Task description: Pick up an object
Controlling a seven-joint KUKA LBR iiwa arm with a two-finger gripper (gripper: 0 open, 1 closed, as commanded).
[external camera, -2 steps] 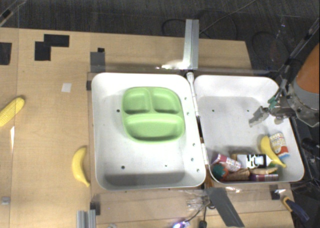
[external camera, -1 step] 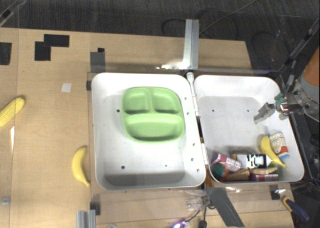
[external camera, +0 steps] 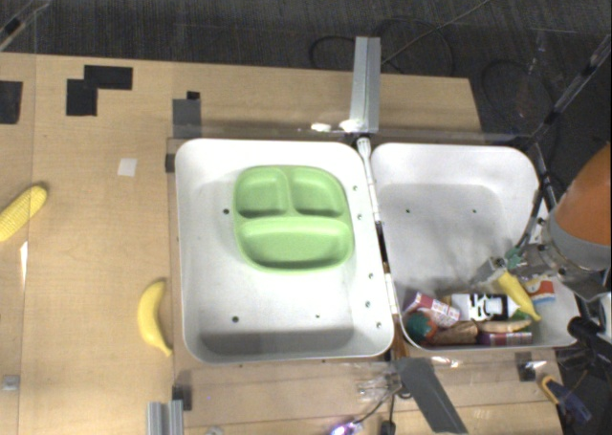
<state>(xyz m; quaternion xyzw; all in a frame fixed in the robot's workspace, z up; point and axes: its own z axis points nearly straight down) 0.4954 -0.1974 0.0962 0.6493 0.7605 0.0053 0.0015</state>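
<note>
Landmark: the right-hand shallow white plastic bin [external camera: 449, 194], one of two set side by side on the wooden bench [external camera: 86, 261]. Contents, heaped along its near edge: a small yellow banana-shaped toy [external camera: 516, 294] toward the near right corner, tilted; beside it, further from the corner, a black-and-white packet [external camera: 486, 306]; then a red-and-white wrapped item [external camera: 432, 307], a brown oblong piece [external camera: 457, 333] and a dark purple-ended stick [external camera: 505, 337] nearest the rim. The far half of that bin is bare. Arm: grey with an orange band [external camera: 585, 204], entering over the bin's right wall. Gripper [external camera: 512, 266]: low over the near right corner, just above and apparently touching the banana toy's upper end; how wide it stands, and whether it has anything in its grasp, cannot be told at this size. Beyond the landmark's left wall: the second white bin [external camera: 206, 328], holding a green three-compartment plastic tray [external camera: 292, 218]. Well beyond that, on the bench: a yellow banana [external camera: 153, 314] and a yellow corn cob [external camera: 21, 211]. Progress: approach apparently made to the pile, likely target the banana toy; no object visibly lifted. Grasp and lift remain, as judged here.
</note>
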